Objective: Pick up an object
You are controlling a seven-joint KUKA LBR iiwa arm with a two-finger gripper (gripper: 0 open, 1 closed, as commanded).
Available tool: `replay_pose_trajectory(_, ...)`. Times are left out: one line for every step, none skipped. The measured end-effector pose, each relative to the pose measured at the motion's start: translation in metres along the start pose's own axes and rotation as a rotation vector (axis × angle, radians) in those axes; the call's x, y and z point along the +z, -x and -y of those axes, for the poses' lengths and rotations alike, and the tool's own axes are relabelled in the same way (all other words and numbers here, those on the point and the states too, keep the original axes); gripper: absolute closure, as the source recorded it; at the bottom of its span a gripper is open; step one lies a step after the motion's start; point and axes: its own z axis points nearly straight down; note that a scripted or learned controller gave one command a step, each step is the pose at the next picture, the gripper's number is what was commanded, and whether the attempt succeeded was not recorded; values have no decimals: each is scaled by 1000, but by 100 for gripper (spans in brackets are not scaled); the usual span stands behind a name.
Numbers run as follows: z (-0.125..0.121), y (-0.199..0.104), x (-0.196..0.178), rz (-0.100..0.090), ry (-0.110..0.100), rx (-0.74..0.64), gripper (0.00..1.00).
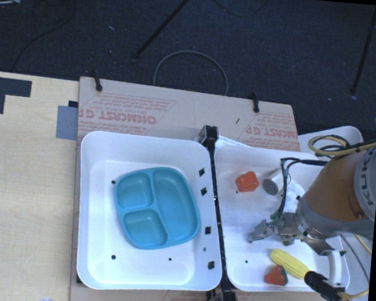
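The right bin [242,277] holds an orange lump [246,181] near its far left, with a small grey cylinder [272,185] just right of it. A yellow corn cob [289,261] lies near the bin's front, and a red-orange piece [276,275] touches its near side. My gripper [259,233] hangs low over the middle of the right bin, pointing left. It sits between the orange lump and the corn cob and touches neither. Nothing shows in its grasp.
The left bin [92,250] carries a blue divided plate [157,206] in its middle. A black-clipped divider [211,215] separates the two bins. The arm's grey body and orange band [339,194] cover the right bin's right side. Pale bench lies to the left.
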Motion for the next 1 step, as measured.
replay_pose_trajectory(-1,1,-11,0,2,6,100)
